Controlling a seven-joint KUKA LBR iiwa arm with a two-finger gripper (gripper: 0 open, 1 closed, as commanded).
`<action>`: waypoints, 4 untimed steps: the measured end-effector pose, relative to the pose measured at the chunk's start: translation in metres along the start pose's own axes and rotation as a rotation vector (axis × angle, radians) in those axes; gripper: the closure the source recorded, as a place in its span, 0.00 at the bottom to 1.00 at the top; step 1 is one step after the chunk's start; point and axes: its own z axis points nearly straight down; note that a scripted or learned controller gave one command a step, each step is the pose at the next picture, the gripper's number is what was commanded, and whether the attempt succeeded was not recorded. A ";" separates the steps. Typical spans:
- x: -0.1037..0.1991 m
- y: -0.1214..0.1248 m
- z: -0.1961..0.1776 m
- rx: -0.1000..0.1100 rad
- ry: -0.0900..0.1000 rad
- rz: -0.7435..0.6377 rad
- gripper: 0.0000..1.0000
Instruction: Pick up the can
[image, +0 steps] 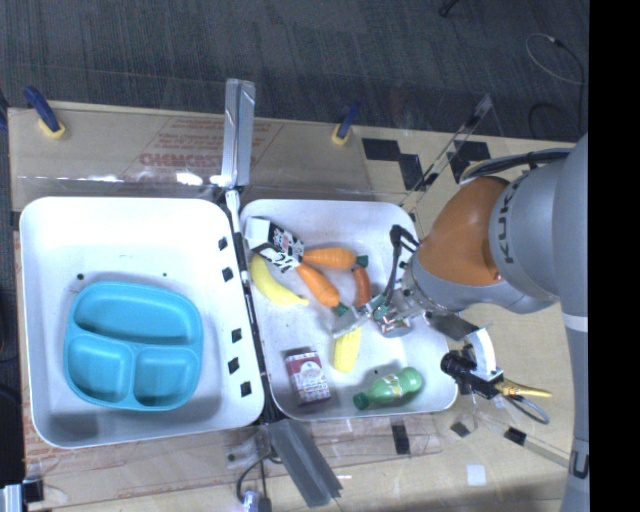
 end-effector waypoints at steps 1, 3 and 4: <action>0.002 -0.004 -0.024 0.006 0.004 0.339 0.00; 0.006 -0.011 -0.016 0.009 0.005 0.341 0.00; 0.002 -0.003 -0.036 0.018 0.007 0.464 0.00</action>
